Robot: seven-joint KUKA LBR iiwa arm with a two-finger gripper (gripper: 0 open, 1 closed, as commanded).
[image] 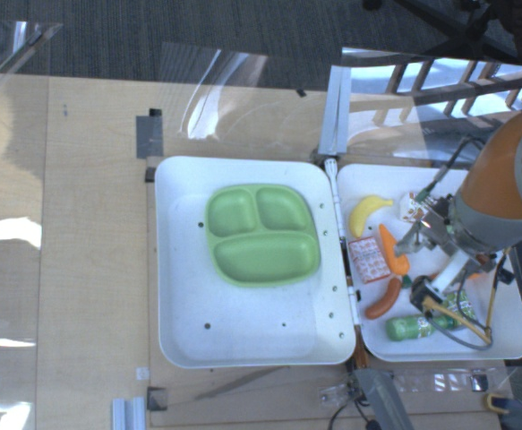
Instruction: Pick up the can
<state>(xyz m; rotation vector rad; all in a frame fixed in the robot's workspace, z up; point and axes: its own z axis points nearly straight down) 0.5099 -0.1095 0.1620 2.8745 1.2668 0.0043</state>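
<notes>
A green cylindrical container (pixel 410 328), likely the can, lies on its side near the front wall of the right bin (pixel 511 343). My gripper (pixel 411 242) hangs low over the middle of that bin, right beside an orange carrot (pixel 389 247) and a little behind the green container. Nothing shows as held in it. A small white and red object (pixel 412 208) sits just behind the gripper, partly hidden by it.
In the right bin also lie a yellow banana (pixel 366 211), a red and white packet (pixel 366 259) and a reddish sausage (pixel 382 299). The left bin (pixel 180 330) holds a green divided plate (pixel 262 235). The arm's orange band (pixel 511 182) overhangs the right bin's far right.
</notes>
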